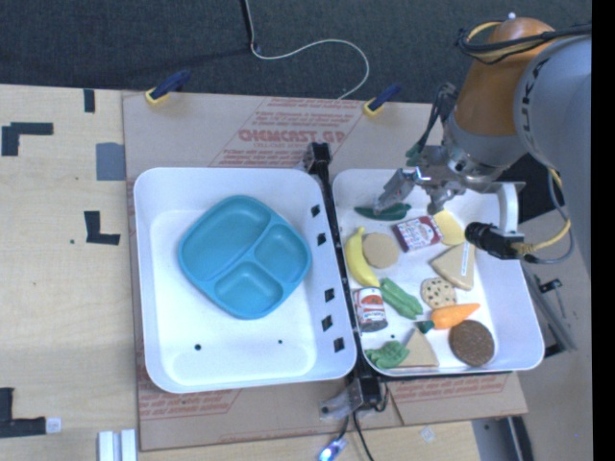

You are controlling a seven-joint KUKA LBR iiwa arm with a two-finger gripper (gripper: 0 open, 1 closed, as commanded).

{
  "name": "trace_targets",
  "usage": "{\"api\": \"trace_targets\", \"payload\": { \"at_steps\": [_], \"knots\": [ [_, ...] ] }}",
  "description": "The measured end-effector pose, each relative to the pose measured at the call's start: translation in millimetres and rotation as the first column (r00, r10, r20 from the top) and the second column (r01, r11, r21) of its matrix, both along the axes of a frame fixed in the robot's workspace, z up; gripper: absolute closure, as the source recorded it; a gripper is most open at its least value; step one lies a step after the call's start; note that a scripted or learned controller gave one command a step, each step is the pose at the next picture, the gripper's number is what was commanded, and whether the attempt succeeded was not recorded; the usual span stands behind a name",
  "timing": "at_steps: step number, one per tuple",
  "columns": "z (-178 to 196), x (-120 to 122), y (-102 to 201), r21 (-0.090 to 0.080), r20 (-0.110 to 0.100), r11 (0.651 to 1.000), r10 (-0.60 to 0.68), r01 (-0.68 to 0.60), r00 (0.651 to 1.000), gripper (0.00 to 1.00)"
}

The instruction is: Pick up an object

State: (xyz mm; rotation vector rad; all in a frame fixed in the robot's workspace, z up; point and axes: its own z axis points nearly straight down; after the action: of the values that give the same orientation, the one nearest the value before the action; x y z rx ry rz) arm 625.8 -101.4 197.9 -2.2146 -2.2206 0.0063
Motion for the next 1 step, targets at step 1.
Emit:
{"api": "trace_targets", "payload": {
  "at_steps": [1],
  "knots": [
    [-18.6, -35.0, 47.6, 0.001, -0.004, 1.000, 0.002, -0.002, 1.000, 0.00]
  ]
}}
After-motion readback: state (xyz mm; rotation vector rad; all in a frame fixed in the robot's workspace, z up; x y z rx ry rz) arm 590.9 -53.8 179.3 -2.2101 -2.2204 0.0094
